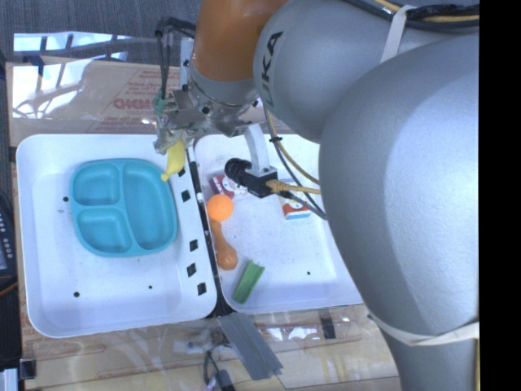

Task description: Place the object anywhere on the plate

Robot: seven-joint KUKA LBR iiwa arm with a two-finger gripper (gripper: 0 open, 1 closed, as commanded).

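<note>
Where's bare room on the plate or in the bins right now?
All three compartments of the blue plate lie bare; the left bin floor is free in front of it. The right bin is crowded along the divider: orange ball, green block. A yellow object hangs at the gripper.

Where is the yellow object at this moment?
The yellow object hangs under the gripper, above the left bin's right edge, beside the blue plate.

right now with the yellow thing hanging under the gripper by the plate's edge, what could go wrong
1. The small yellow object hangs at the gripper, beside the top right rim of the blue sectioned plastic plate; released here, it may land on the white bin floor.
2. It sits close to the divider between the bins and could catch there.
</note>
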